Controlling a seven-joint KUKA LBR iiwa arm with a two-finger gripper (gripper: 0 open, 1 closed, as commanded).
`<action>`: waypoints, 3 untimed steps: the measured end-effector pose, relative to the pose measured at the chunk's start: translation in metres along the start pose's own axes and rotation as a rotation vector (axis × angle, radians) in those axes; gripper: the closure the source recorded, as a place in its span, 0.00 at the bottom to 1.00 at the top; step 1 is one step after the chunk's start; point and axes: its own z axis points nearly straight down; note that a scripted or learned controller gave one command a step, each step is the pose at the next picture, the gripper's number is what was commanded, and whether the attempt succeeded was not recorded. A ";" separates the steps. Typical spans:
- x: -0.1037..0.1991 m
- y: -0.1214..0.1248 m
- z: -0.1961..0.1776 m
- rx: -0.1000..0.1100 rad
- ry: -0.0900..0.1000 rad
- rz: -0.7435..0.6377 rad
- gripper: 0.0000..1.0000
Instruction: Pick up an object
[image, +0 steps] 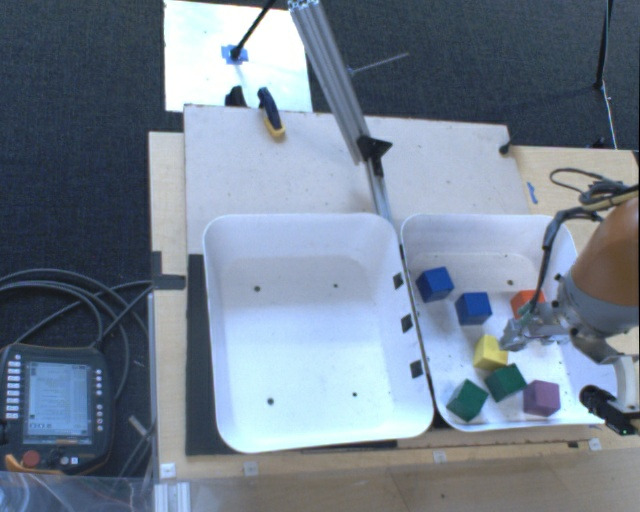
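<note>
The right bin (470, 232) holds several small blocks: two blue ones (434, 283) (473, 307), an orange one (525, 299), a yellow one (490, 353), two green ones (506, 381) (467, 399) and a purple one (541, 397). My gripper (517, 335) reaches in from the right and hangs low over the bin, between the orange block and the yellow block. Its tip is just right of the yellow block's upper corner. The arm partly covers the orange block. I see no block lifted off the bin floor.
The left bin (300, 232) stands beside the right one, sharing a raised rim in the middle. A metal pole (340, 90) slants across the back of the bench. A teach pendant (55, 405) and cables lie on the floor at left.
</note>
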 end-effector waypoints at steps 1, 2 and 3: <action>0.010 0.001 -0.056 0.003 -0.007 0.002 1.00; 0.008 0.006 -0.121 0.000 -0.009 0.002 1.00; 0.008 0.008 -0.160 0.004 -0.008 0.002 1.00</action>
